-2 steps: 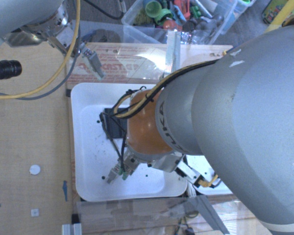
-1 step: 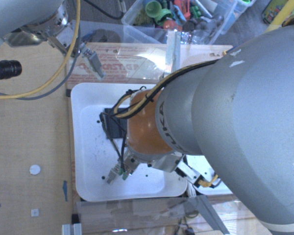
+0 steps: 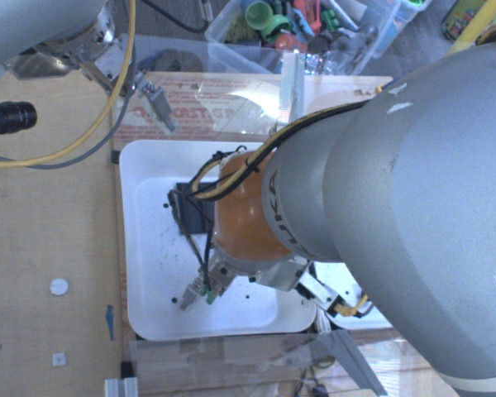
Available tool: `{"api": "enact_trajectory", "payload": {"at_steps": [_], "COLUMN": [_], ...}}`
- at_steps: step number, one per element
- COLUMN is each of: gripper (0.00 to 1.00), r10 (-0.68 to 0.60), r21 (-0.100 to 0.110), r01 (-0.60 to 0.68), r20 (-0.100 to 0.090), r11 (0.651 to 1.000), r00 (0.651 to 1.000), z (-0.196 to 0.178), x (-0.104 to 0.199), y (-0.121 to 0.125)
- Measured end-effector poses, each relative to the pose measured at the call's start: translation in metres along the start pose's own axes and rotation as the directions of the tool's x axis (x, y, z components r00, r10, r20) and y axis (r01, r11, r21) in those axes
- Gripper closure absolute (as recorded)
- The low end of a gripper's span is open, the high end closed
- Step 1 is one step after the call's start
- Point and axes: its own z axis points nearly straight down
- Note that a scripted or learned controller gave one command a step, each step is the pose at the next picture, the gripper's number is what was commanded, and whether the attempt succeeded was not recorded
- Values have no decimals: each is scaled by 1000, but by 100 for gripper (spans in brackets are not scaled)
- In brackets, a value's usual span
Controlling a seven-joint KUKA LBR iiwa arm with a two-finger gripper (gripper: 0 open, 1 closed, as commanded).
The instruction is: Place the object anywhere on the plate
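Arm (image 3: 372,197) reaches down into the white bin (image 3: 140,222) — wrist blocks the jaws, so their state cannot be told; object and plate hidden, direction unclear.

Grey arm (image 3: 397,197), orange band (image 3: 240,213), yellow-black cables (image 3: 223,176).

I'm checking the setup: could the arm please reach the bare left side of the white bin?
Probably yes: the gripper hangs over the white bin near its front edge, and only small dark specks lie on the floor to its left.
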Motion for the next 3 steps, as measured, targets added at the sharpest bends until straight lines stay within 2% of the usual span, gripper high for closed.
{"api": "enact_trajectory", "payload": {"at_steps": [3], "gripper": [0], "r10": [0], "r21": [0], "r01": [0], "r20": [0], "r11": [1000], "r00": [1000], "z": [0], "x": [0], "y": [0]}}
